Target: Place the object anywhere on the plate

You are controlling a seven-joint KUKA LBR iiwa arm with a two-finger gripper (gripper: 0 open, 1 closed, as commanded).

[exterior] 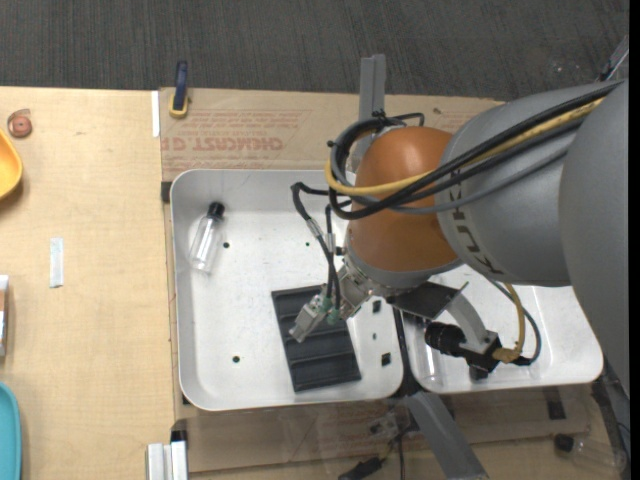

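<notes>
A: What was seen in the left bin?
B: A clear bottle lay near its left wall; a dark ribbed plate lay at its front edge.
A: And the gripper?
B: It was poised over the plate, something green apparently at its tip; the fingers' state could not be told. Placement was judged in hand; release was called for next.

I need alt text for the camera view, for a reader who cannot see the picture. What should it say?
A grey robot arm with an orange band reaches from the right over two shallow white bins, its gripper low over a dark rectangular ribbed plate in the left bin. A small clear plastic bottle with a black cap lies near that bin's upper left corner.
</notes>
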